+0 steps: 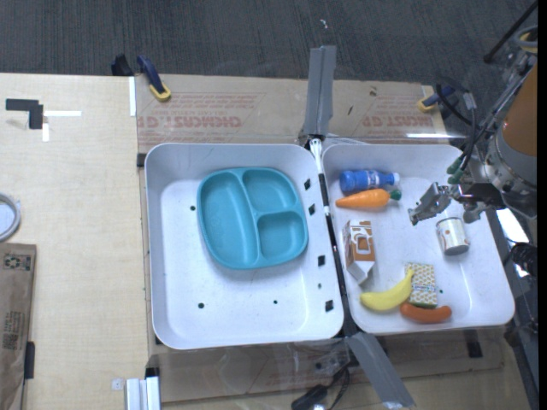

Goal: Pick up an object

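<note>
My gripper (430,203) hangs over the right bin (500,301), in its upper right part, open with nothing between its fingers. A small silver can (453,236) lies just below and to the right of it, apart from the fingers. To the left of the gripper lie an orange carrot (366,199) and a blue bottle (367,179). A brown and white carton (361,250) rests by the bin's left wall. Near the front lie a banana (389,293), a yellow-green packet (422,284) and an orange-red sausage-shaped piece (426,313).
The left bin (171,297) holds a teal divided plate (253,217). A grey divider bar (321,92) runs between the bins at the back. Clamps (154,79) and cables sit at the bench's back edge; the arm's body stands at the right.
</note>
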You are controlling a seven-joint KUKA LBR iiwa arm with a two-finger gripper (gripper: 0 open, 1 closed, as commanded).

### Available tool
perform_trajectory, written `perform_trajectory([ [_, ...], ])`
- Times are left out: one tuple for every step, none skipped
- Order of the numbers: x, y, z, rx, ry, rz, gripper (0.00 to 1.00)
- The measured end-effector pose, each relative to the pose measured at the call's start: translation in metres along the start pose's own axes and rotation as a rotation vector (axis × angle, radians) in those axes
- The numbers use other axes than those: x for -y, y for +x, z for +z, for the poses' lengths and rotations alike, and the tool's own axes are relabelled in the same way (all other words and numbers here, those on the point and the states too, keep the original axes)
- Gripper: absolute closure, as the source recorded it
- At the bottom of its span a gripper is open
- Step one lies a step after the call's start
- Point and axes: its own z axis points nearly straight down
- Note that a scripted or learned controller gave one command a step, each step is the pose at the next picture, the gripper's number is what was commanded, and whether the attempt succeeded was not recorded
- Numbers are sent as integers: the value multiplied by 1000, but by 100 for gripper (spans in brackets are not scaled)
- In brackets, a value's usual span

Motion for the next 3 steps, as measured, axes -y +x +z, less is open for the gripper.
perform_trajectory([
  [-30,-91,151,0,-1,-42,0],
  [-79,-105,199,0,-2,-83,0],
  [-79,-106,189,1,-4,-80,100],
])
